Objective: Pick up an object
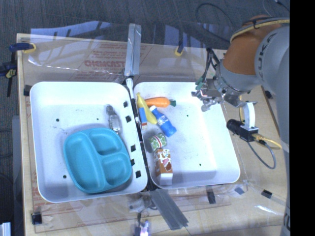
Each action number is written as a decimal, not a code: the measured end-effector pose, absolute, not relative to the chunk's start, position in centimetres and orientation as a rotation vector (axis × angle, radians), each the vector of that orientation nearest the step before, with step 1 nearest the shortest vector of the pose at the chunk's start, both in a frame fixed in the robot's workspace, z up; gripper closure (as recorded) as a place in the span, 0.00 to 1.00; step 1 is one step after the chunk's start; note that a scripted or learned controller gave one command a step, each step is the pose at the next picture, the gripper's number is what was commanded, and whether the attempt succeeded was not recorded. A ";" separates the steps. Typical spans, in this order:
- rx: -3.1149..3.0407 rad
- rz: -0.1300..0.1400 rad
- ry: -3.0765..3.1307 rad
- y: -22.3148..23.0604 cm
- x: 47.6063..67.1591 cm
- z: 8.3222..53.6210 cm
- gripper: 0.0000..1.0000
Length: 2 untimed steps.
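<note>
Orange plastic carrot lying at back of right white bin, beside yellow bottle and blue bottle, small carton near front, two-finger gripper above bin's back right, finger state cannot be told, teal divided plate in left bin

A dark grey carpeted floor lies beyond the claw, around a pale wooden bench that spreads away to the claw's far side under a sheet of clear plastic. Black cables trail over the carpet behind the claw, and a blue clamp grips the bench corner farthest from it.
</note>
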State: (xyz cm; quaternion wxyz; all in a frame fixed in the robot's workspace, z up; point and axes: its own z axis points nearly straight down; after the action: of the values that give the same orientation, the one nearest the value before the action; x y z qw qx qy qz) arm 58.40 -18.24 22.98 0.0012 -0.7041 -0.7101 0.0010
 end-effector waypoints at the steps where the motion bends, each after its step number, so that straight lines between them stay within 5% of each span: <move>1: -2.171 0.005 -2.267 -15.1 60.1 12.7 0.00; 2: -2.102 0.003 -2.332 -13.1 58.9 9.2 0.00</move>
State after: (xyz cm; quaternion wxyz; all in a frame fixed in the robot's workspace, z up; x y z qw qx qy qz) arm 58.89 -13.08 9.20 0.0007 -0.6695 -0.7428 0.0009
